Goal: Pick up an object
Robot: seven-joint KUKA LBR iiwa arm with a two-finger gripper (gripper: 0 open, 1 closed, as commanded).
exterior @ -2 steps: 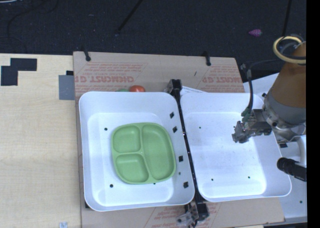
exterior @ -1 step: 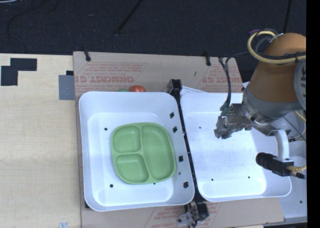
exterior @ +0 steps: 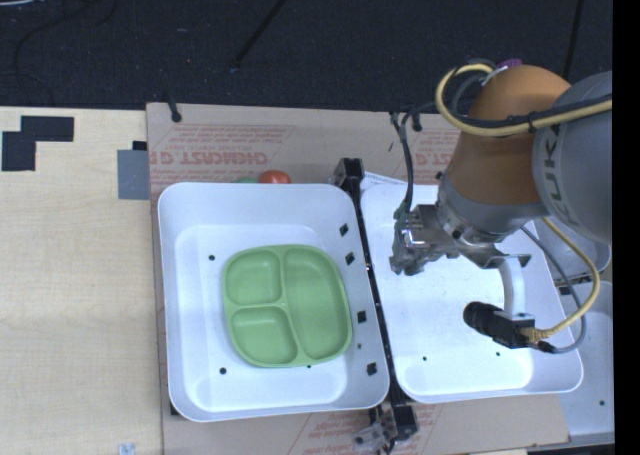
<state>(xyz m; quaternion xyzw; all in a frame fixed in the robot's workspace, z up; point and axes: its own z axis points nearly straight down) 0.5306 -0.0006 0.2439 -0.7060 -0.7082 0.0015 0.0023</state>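
Tool [exterior: 410, 253] hangs right of the frame's centre, over the left part of the right shallow white plastic bin [exterior: 560, 378], at the end of the grey arm with its orange band [exterior: 515, 123]; whether it is parted or closed cannot be told from this angle, and nothing is seen in its grip.

The likeliest thing to pick is the pale green, rounded-square plastic plate with three compartments [exterior: 287, 305]. It lies flat, slightly turned, in the middle of the left shallow white plastic bin [exterior: 185, 243], left of centre in the frame. Its low raised rim looks like the only edge to pinch.

A black clip strip [exterior: 362, 283] joins the bins on the cardboard-topped counter [exterior: 220, 143], probably to stop them sliding. A small red round object [exterior: 273, 178] sits just behind the left bin.
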